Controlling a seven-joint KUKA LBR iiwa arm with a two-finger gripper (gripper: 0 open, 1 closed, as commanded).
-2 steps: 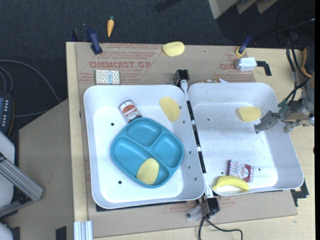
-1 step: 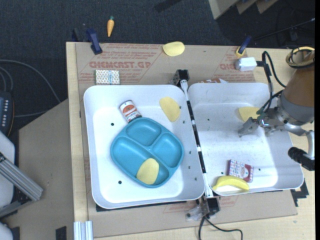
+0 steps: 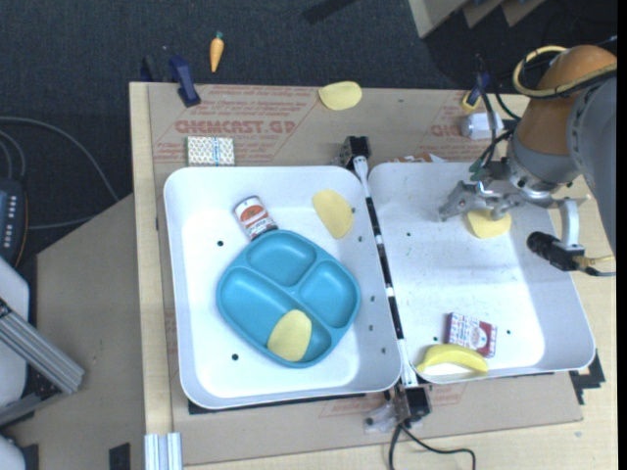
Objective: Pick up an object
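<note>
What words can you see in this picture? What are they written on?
"CHEMCAST GP": red print on the brown board under the bins, behind the left bin; more red print is too faint.
Small can: label too blurred.
Red box: print too small.
Patterned packet: unreadable.

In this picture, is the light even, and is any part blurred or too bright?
In the camera view, light is soft and even; the white bins look bright but keep their specks, shadows are faint. The blue tray and banana are sharp; the gripper over a yellow piece is slightly soft.
</note>
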